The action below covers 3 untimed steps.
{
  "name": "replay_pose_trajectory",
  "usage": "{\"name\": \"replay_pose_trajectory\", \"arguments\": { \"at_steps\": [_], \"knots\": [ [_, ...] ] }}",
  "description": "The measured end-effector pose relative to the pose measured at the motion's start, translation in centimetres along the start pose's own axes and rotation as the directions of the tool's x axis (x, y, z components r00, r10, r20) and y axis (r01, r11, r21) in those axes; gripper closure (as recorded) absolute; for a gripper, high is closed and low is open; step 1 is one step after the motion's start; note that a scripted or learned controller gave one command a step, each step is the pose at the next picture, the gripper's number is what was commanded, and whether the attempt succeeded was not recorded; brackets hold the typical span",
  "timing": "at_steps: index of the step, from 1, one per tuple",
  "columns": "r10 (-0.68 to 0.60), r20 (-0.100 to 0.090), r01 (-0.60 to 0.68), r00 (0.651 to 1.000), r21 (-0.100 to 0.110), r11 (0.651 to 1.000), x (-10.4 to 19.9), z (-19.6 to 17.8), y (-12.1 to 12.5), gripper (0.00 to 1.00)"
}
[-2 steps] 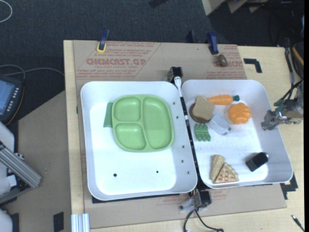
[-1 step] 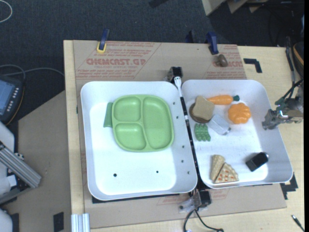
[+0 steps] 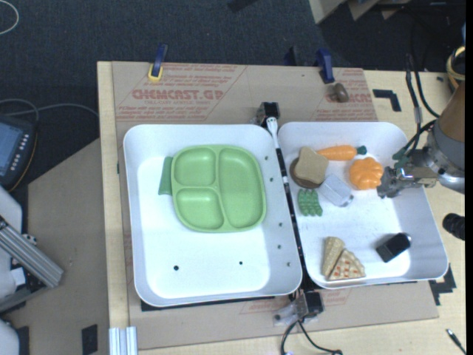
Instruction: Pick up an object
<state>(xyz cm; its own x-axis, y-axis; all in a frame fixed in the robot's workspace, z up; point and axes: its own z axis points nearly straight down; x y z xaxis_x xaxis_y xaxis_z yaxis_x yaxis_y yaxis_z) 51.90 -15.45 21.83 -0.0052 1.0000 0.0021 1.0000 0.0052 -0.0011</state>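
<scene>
Even bright overhead light, soft shadows (slightly grainy), mild blur.

Faint red "CHEMCAST" lettering, with smaller unreadable lines beneath, on the brown board (image 3: 185, 87) behind the bins.

A robotics lab or test cell is showing here, not a home or a kitchen. A plywood bench (image 3: 222, 87) is sitting in the middle of the frame on dark grey carpet (image 3: 89, 13), with blue clamps (image 3: 324, 65) gripping its far edge. Two shallow white bins (image 3: 140, 198) are lying side by side on it, joined by a black bracket (image 3: 268, 112). Toy food is lying in the right bin: a plastic carrot (image 3: 336, 152) and a pizza slice (image 3: 341, 259). Cables (image 3: 421, 95) are trailing at the upper right, and aluminium framing (image 3: 29, 254) is standing at the lower left beside a small screen (image 3: 13, 150).
</scene>
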Motion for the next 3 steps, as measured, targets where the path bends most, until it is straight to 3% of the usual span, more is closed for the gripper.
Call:
{"name": "replay_pose_trajectory", "arguments": {
  "at_steps": [3],
  "knots": [
    [-0.002,0.0,0.002,1.0,-0.004,1.0,16.8,-1.0,1.2,1.0]
  ]
}}
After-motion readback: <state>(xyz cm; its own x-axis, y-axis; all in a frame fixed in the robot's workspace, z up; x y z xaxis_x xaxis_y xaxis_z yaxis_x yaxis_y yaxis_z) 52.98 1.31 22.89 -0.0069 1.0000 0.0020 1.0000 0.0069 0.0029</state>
